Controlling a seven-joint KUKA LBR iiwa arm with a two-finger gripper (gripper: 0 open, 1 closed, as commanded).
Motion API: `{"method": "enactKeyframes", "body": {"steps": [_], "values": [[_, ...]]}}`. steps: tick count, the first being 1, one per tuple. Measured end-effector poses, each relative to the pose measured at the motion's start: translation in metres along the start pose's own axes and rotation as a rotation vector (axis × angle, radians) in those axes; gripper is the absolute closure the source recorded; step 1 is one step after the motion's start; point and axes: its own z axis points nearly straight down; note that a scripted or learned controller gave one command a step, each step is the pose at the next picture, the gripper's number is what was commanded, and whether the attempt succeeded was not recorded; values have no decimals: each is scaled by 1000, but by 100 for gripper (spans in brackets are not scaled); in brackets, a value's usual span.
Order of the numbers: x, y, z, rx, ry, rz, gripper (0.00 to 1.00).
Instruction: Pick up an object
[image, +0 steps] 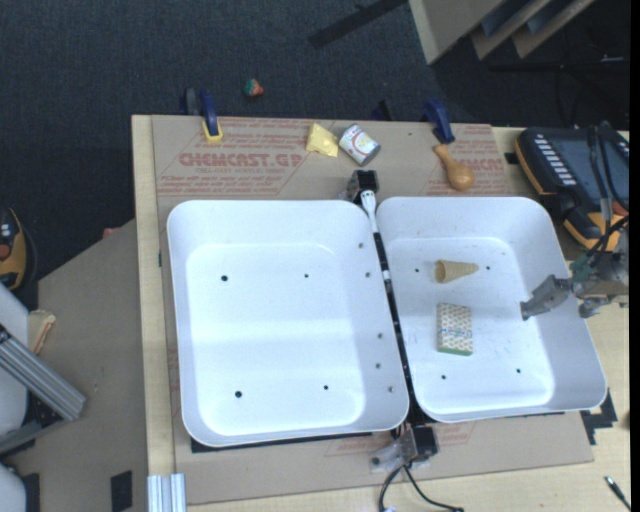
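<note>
You see two white bins, the left bin (275, 320) and the right bin (490, 300), and each has little black dots on its floor. In the right bin, your tan cone (455, 270) lies above a sponge (455, 329) that is pale with tiny dots and a green edge. The board (250, 158) under the bins is light brown with red letters. The gripper (545, 298) looks grey.

Robotics laboratory test bench. Two shallow white bins (280, 320) sit side by side on a protective cardboard sheet (250, 160) held by blue clamps (208, 112) behind the bins. Dark carpet (120, 60) lies beyond the bins, aluminium framing (35, 375) to their left and cabling (410, 480) before them.
</note>
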Motion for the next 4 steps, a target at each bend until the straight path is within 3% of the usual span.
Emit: {"method": "enactKeyframes", "body": {"steps": [1,2,3,4], "values": [[8,59,132,5,3,-4,0],[6,59,114,-3,-2,0,100],[20,-4,151,3,2,3,100],[-44,0,29,-14,-10,5,100]]}}
